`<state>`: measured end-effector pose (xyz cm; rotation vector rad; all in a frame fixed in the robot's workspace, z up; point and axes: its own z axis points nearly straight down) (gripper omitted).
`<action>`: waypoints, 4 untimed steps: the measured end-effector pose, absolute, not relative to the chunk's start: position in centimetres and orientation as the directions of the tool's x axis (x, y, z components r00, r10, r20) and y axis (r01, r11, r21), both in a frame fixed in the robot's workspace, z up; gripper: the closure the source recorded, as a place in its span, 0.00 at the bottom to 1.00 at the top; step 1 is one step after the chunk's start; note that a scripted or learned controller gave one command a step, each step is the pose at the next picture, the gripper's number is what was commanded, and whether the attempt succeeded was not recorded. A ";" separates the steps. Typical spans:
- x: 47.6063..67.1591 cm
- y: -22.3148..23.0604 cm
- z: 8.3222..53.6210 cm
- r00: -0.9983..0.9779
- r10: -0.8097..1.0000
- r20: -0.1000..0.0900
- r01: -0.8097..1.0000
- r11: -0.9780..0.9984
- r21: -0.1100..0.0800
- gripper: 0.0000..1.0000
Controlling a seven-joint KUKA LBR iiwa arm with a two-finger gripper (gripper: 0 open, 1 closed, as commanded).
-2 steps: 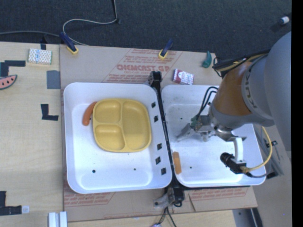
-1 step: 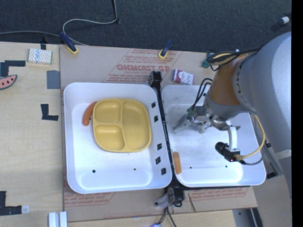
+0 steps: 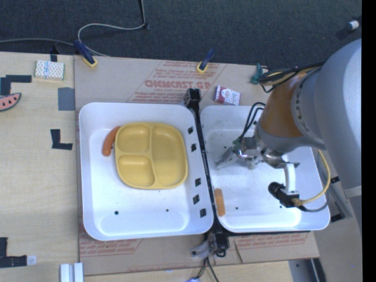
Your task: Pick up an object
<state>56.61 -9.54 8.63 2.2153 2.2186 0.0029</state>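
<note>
A yellow divided plate [image 3: 151, 155] lies in the left bin [image 3: 141, 222]. An orange sausage-shaped piece [image 3: 108, 141] rests against the plate's left rim. A small orange piece [image 3: 219, 202] lies in the right bin [image 3: 264, 216], close to the divider at the front left. My gripper [image 3: 225, 158] hangs low over the right bin's left-middle floor, pointing left. It is well behind the small orange piece and apart from it. Nothing shows at its tip. The grey arm with its orange band [image 3: 282, 113] covers the bin's right half.
A small red-and-white packet [image 3: 227, 95] lies on the cardboard behind the right bin. Yellow and blue clamps [image 3: 205, 62] sit at the cardboard's back edge. A black divider bar [image 3: 200, 157] runs between the bins. A cable [image 3: 294, 198] loops beside the wrist.
</note>
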 end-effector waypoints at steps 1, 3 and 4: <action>62.3 -9.9 8.6 -0.001 1.000 -0.002 1.000 0.001 0.004 0.00; 62.2 -10.0 10.5 -0.003 1.000 -0.005 1.000 0.003 0.002 1.00; 62.2 -10.0 11.4 -0.004 1.000 -0.006 1.000 0.004 0.000 1.00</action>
